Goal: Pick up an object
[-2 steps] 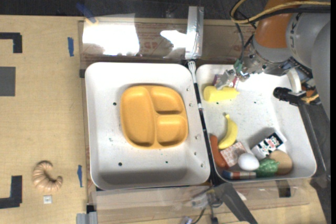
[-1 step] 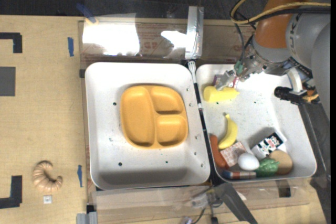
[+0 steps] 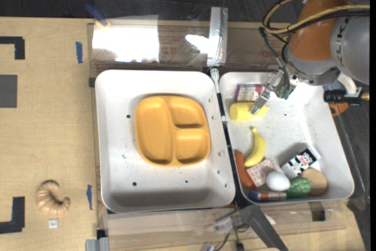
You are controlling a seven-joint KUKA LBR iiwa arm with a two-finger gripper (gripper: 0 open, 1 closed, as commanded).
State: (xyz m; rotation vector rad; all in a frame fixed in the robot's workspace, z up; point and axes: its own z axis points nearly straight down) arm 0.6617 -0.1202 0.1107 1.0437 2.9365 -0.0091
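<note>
My gripper (image 3: 261, 103) hangs over the back left part of the right bin (image 3: 338, 144), coming down at a slant from the orange-banded wrist (image 3: 311, 32). Its tip is at the right edge of a yellow rounded object (image 3: 239, 112). A small pink box (image 3: 249, 92) lies just behind that. Further forward lie a banana (image 3: 255, 149), a red sausage (image 3: 241, 168), a small printed packet (image 3: 259, 172), a white egg (image 3: 278, 181), a green item (image 3: 300, 187), a tan item (image 3: 317, 178) and a black-and-white box (image 3: 302, 160).
The left bin (image 3: 111, 126) holds a yellow divided plate (image 3: 172, 129). A croissant-shaped toy (image 3: 53, 197) lies on the bench at the front left. A clear plastic sheet (image 3: 155, 38) stands behind the left bin. Cables loop around the arm at the upper right.
</note>
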